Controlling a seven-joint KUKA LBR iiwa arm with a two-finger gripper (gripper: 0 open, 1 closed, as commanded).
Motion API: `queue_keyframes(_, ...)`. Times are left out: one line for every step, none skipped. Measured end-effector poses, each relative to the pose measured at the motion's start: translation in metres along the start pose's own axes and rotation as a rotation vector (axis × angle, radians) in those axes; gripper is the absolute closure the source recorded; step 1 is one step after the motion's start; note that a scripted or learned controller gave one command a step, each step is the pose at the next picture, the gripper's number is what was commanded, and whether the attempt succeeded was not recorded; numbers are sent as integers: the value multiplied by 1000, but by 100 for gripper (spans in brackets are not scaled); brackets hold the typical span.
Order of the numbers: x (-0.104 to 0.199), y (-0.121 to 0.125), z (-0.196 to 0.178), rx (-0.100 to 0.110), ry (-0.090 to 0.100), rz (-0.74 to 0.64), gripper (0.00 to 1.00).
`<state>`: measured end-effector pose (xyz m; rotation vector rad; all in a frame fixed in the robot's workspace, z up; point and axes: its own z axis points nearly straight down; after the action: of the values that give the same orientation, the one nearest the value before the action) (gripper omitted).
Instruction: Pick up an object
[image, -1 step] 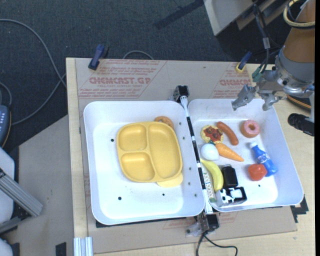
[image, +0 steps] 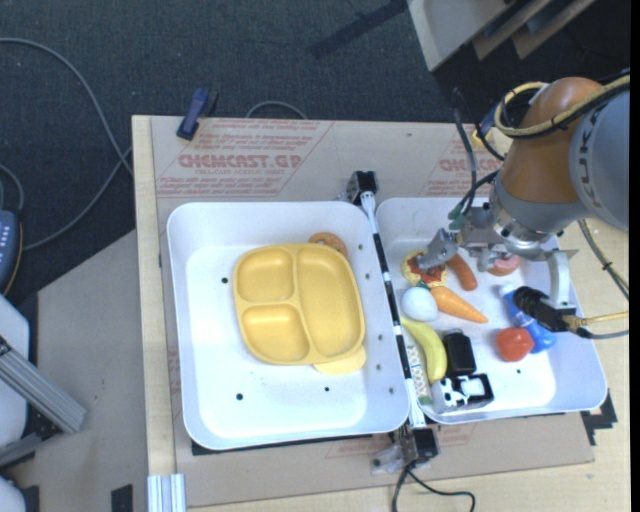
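One orange plastic carrot (image: 458, 303) is lying in the right white shallow bin (image: 570, 390), long axis running diagonally, tip pointing lower right. The hand (image: 437, 252) is hovering just above it near a white egg (image: 419, 303); finger state — cannot tell.

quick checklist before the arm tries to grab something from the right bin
1. Gripper over the right bin: ok.
2. Target near the gripper: ok, carrot and white egg lie just below it.
3. Object already held: cannot tell.
4. Clutter around target: not ok, banana and egg touch or crowd the carrot.
5. Tomato apart from the rest: ok.
6. Yellow tray in the left bin, out of the way: ok.
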<state>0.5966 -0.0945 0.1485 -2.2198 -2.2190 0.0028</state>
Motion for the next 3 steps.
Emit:
queue_keyframes(-28, -40, 58, -2, -2, 2, 0)
queue_keyframes(-19, -97, 64, -3, -1, 1, 0)
queue_keyframes(-18, -96, 55, -5, -1, 1, 100)
